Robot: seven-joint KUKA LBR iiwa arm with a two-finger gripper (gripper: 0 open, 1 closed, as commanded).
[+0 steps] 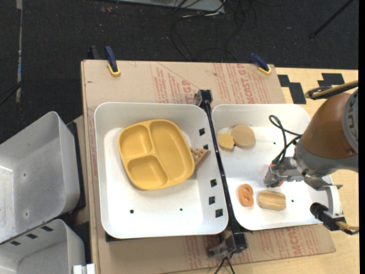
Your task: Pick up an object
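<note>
Your jaws (272, 178) hang in the right bin (296, 114), just above the bread roll (271, 200) and pretzel (246, 194); whether they are apart cannot be told.

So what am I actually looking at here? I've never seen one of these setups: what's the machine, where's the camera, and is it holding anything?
One fixed camera looks down at a slant on a bench. The grey robot arm with an orange band reaches in from the right; its gripper hangs over the right bin. That bin holds a round tan piece, a smaller yellowish piece, an orange pretzel-like toy and a tan bread-like block. The left bin holds a yellow divided plate. Nothing visible is held.
</note>
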